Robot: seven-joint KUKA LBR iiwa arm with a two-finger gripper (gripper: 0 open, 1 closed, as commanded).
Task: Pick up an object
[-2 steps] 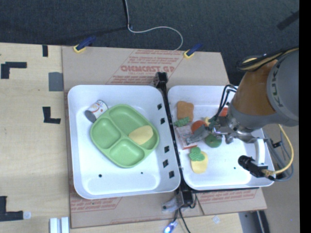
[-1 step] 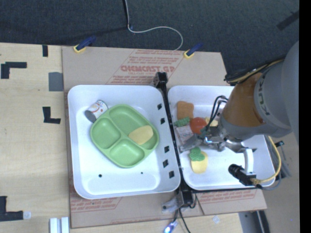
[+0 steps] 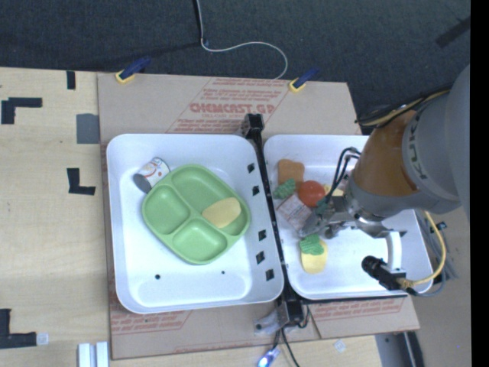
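Note:
My gripper (image 3: 321, 224) is low in the right bin (image 3: 348, 281), among a heap of small objects. Just left of it lies a grey crumpled piece (image 3: 293, 211). A red ball (image 3: 310, 193) sits right behind it, with an orange piece (image 3: 289, 170) farther back. In front of the gripper lies a yellow item with a green top (image 3: 313, 254). The arm's wrist hides the fingertips, so what is between them stays hidden.
The left bin (image 3: 130, 281) holds a green divided plate (image 3: 195, 214) with a yellow piece (image 3: 221, 212) in one compartment. A small white and grey object (image 3: 150, 174) lies beside the plate at the back left. Black clips run along the divider between the bins.

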